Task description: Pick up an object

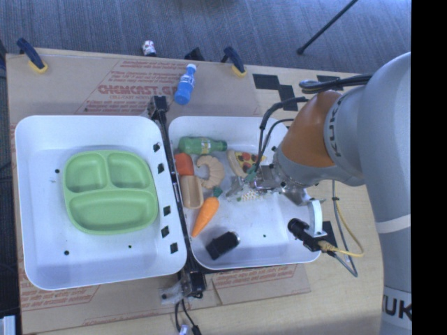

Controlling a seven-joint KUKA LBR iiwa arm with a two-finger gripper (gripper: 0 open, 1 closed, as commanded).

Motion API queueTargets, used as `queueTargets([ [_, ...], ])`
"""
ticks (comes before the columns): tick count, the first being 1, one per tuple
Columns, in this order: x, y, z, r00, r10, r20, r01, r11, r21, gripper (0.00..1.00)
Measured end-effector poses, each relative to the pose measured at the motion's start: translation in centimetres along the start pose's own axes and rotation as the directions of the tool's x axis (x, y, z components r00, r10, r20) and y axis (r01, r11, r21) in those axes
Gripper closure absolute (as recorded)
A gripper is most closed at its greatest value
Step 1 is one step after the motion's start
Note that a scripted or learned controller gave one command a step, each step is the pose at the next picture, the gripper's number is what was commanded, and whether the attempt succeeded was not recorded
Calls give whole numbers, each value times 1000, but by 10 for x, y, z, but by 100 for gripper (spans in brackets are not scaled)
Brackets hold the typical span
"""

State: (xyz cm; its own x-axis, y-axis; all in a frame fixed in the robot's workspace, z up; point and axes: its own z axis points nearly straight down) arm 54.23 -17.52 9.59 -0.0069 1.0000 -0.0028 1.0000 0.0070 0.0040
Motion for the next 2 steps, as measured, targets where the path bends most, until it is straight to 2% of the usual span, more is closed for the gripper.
queueTargets([
  [1, -1, 1, -11, 1000, -1, 3, 1, 1000, -2, 100],
  [2, -31, 26, -134, 1000, 0, -2, 0, 1000, 4, 100],
])
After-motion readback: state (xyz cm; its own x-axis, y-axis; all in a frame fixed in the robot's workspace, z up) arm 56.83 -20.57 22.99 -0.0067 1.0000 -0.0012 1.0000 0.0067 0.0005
